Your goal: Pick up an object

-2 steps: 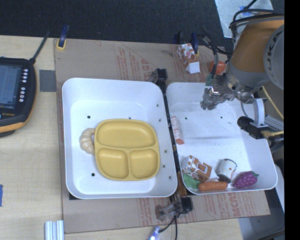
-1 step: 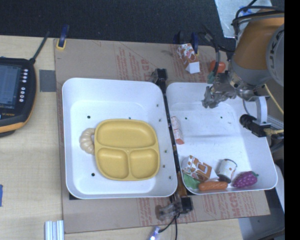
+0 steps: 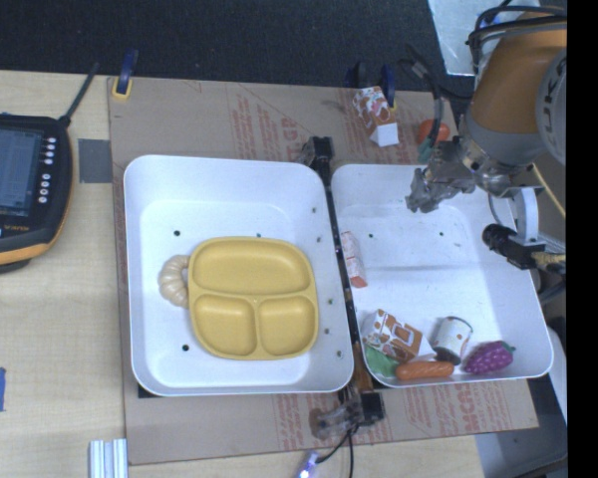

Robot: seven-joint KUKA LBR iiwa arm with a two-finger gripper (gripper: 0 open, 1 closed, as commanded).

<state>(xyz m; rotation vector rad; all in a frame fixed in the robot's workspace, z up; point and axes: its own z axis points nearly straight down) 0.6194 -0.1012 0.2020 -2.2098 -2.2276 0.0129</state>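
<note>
Hovering over the far part of the right bin, the gripper is at bare floor; whether it is wide or narrow cannot be told, and nothing appears in it. The pickable things are gathered at the near edge, well apart from it: a small carton, a carrot, a metal can and purple grapes. A yellow divided plate lies in the left bin, probably as another candidate.
</note>
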